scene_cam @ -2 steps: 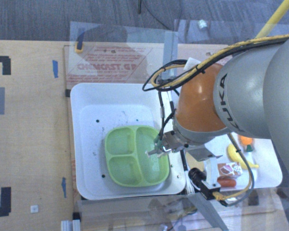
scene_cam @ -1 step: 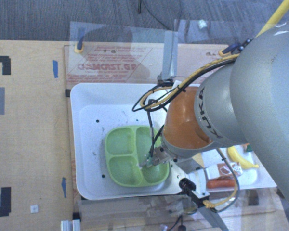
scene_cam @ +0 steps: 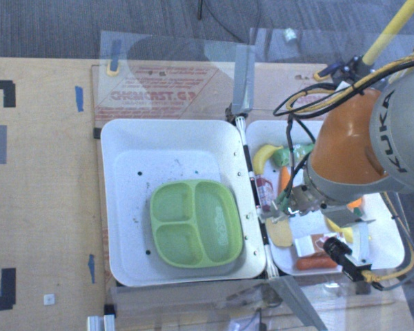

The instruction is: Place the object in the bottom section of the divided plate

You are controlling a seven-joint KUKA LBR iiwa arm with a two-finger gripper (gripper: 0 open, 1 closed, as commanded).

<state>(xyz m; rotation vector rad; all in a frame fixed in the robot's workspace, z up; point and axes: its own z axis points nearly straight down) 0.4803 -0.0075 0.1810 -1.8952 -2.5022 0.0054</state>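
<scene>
A green divided plate (scene_cam: 194, 223) lies in the left white bin (scene_cam: 124, 157), toward its front right, with three sections that hold nothing. My gripper (scene_cam: 284, 211) hangs over the left part of the right bin (scene_cam: 393, 250), just beside the rim between the bins. Small toy foods lie around it: a yellow banana (scene_cam: 263, 156), an orange carrot (scene_cam: 283, 179), a pale round piece (scene_cam: 281, 234) and a red sausage (scene_cam: 316, 262). The big orange wrist band (scene_cam: 345, 143) hides much of that bin.
Black cables loop above the arm at the right bin's back. A metal divider post (scene_cam: 243, 81) stands behind the gap between the bins. A clear sheet with red print lies behind the left bin. Blue tape marks dot the wooden bench at left.
</scene>
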